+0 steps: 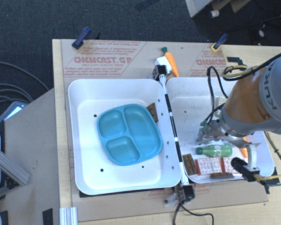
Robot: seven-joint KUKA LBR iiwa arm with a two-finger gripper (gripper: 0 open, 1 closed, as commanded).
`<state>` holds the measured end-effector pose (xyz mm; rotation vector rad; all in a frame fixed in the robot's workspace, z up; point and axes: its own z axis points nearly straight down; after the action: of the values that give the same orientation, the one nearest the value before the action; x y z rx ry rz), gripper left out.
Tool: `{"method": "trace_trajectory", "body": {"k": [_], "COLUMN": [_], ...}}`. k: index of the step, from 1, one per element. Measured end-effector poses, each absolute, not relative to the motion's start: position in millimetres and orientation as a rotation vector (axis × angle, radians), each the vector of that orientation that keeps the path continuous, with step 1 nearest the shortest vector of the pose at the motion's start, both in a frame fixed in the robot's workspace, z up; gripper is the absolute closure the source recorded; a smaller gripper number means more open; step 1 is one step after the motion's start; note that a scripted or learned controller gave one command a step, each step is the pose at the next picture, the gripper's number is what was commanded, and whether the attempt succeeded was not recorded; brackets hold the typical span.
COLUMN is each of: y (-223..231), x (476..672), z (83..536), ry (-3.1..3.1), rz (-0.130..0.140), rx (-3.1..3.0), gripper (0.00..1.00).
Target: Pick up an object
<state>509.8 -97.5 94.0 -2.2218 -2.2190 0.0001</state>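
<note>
My gripper (207, 136) hangs low in the right bin (187, 102), under the grey and orange arm that comes in from the right. Just below it, a green bottle (215, 150) lies on its side on the bin floor. Nothing visible sits between the gripper and the bottle, and the wrist hides the gripper's tips. Along the bin's front wall lie a red and white packet (210, 165) and a brown bar (188, 164). Another brown bar (221, 176) rests at the front edge.
The left bin (84, 102) holds a blue divided plate (129, 134) and a small brown item (152, 111) by the divider wall. An orange object (171, 63) lies on the bench behind the bins. Cables loop over the right bin's back.
</note>
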Motion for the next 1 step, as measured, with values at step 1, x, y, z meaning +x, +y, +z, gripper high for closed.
{"method": "trace_trajectory", "body": {"k": [1], "y": [-97.5], "x": [509.7], "z": [94.0], "ry": [-2.219], "rz": [0.0], "rx": [-2.221], "gripper": [0.0]}}
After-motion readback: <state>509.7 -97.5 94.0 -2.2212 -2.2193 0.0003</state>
